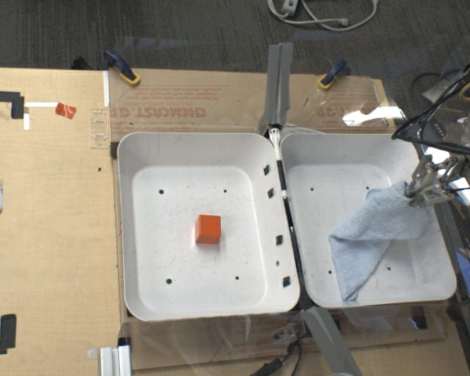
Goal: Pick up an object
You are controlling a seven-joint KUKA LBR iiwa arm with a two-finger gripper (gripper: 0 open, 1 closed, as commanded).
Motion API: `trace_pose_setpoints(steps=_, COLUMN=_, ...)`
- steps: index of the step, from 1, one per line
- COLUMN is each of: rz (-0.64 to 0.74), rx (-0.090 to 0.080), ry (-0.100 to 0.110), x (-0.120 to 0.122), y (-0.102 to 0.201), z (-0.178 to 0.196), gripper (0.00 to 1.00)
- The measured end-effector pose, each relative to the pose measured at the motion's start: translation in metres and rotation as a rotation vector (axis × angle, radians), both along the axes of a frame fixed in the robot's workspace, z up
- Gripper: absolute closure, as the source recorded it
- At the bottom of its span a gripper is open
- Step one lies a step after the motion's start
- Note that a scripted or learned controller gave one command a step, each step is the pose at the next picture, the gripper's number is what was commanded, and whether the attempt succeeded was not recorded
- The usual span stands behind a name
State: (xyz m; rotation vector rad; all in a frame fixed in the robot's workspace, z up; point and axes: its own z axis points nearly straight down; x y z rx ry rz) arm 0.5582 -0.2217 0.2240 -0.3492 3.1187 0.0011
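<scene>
We see a bench point(47, 210) of pale wood and brown cardboard carrying two shallow white bins with rounded corners and smooth, glossy plastic floors. In the left bin point(141, 280) a small orange-red block point(208, 229), hard-edged and cube-like, sits near the middle of the floor. In the right bin point(329, 163) a soft blue-grey cloth point(372, 237) lies rumpled, draped from the bin's right edge down toward its near edge, one corner drawn up into a peak. At that peak, by the right edge, the gripper point(420, 188) sits pinched on the cloth's raised corner, the fabric bunched at its tips. We judge the grasp made and the lift under way: the next move calls for a steady rise, since limp fabric stretches, drags and can slip out of a thin pinch.
</scene>
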Motion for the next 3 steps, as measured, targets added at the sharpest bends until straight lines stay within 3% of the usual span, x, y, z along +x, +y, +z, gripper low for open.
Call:
trace_pose_setpoints(steps=1, rz=0.177, rx=0.0, ry=0.0, x=-0.012, y=0.0, z=-0.029, gripper=1.0)
trace_pose_setpoints(steps=2, rz=0.355, rx=0.0, ry=-0.001, x=-0.017, y=0.031, z=-0.027, gripper=1.0)
trace_pose_setpoints(steps=3, rz=0.604, rx=0.0, ry=0.0, x=-0.035, y=0.035, z=-0.043, gripper=1.0)
